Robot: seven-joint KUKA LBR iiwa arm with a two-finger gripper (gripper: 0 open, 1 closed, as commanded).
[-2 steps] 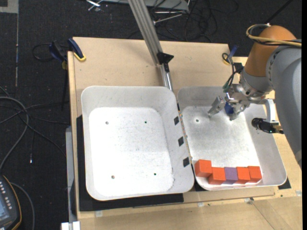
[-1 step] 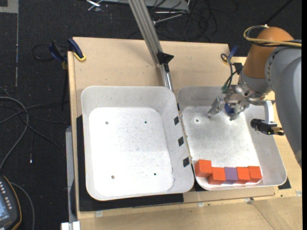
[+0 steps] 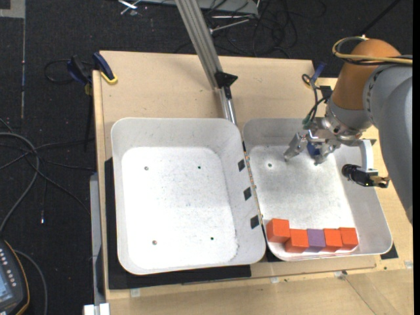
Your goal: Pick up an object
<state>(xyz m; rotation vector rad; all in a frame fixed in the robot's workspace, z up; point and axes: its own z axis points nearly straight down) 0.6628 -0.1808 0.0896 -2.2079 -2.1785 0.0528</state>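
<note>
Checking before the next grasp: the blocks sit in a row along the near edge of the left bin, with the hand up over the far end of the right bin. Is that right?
Not quite. The camera view shows the blocks in a row along the near edge of the right bin, not the left bin. The hand is indeed over the far end of the right bin.

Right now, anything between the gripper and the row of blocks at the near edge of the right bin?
Nothing visible. The gripper hangs over the far part of the shallow white right bin; the row of orange blocks with one purple block lies along its near wall, with bare speckled floor between them.
</note>
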